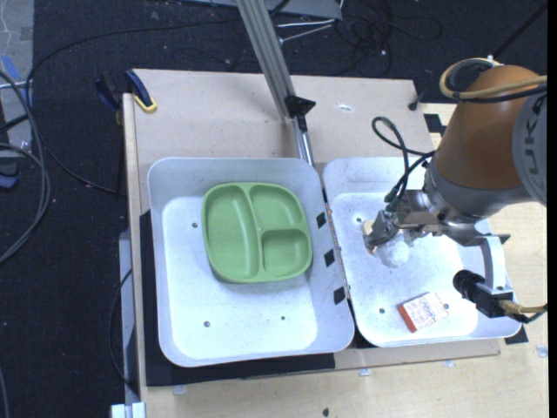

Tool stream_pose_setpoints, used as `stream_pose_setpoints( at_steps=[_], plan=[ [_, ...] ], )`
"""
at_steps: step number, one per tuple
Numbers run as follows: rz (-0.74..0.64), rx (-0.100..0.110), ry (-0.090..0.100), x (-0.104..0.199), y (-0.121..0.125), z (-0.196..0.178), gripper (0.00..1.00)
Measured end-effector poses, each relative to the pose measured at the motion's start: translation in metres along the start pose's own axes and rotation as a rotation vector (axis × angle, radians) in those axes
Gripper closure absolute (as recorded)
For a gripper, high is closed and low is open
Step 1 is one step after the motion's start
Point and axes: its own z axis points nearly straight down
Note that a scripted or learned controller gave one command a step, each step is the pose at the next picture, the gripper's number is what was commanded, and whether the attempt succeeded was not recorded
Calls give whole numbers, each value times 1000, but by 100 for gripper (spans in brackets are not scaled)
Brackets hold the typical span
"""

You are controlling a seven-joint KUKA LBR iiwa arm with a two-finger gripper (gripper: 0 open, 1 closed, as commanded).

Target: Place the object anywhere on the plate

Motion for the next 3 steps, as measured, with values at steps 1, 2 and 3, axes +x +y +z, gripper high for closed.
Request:
stream_pose_setpoints(
  at_steps=[1,2,3],
  plan=[
    [1,3,0,45,8,13,100],
    [0,0,1,101,26,7,100],
    [0,2,0,153,35,24,100]
  ],
)
